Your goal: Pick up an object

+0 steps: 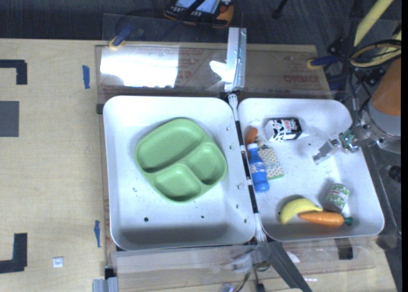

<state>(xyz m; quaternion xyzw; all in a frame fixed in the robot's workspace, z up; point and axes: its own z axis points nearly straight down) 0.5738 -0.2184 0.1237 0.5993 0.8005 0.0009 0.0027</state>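
The right bin [357,176] holds several objects. A black-and-white milk carton [283,129] lies near its back. A blue bottle [258,169] lies along the left wall, with a patterned packet [273,163] beside it and a small orange item [252,134] just behind. A banana [298,208], a carrot [322,219] and a small green-patterned cup [338,196] sit at the front right. My gripper [324,150] hangs over the bare middle right of this bin, right of the carton and behind the cup, with nothing seen in it.
The left bin [121,157] carries a green divided plate [181,159]. A metal divider post [236,58] stands behind the seam between the bins. The grey arm [382,118] enters from the right edge, with cables behind it.
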